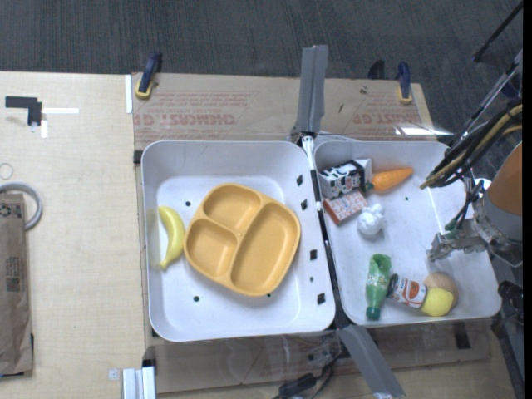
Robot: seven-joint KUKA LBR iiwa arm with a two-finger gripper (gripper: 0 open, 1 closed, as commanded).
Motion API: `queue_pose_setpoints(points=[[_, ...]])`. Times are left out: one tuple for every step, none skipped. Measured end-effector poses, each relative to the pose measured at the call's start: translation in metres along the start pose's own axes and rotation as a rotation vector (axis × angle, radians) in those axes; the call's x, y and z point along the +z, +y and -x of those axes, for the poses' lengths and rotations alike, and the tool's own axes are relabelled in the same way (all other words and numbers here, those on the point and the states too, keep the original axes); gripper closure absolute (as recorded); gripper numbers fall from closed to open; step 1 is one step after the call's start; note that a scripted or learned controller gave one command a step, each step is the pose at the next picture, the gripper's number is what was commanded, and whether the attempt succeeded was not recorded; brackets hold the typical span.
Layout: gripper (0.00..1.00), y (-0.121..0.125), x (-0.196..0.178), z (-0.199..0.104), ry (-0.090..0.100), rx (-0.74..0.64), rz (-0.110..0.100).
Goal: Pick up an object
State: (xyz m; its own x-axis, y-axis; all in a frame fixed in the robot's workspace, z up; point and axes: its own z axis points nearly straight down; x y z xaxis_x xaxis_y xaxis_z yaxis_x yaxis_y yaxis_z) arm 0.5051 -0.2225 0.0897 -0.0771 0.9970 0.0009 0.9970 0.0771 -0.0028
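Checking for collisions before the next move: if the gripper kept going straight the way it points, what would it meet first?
The gripper points left and down, so probably bare floor of the right bin; depth is unclear, and the white ball lies further along.

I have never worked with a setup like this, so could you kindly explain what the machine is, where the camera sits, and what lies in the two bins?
One camera looks down at a slant on a bench with two white bins. The robot arm reaches in from the right; its gripper hangs over the right bin, with nothing visibly between its fingers. The left bin holds a yellow divided plate and a banana. The right bin holds a toy carrot, a green bottle, a lemon, a white lump and small boxes.
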Motion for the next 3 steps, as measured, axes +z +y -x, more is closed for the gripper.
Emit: queue_pose_setpoints(points=[[1.00, 0.000, -0.006, 0.001, 0.000, 0.002, -0.003], [1.00, -0.028, -0.001, -0.003, 0.002, 0.135, -0.002], [1.00, -0.025, -0.031, -0.034, 0.000, 0.424, -0.003]])
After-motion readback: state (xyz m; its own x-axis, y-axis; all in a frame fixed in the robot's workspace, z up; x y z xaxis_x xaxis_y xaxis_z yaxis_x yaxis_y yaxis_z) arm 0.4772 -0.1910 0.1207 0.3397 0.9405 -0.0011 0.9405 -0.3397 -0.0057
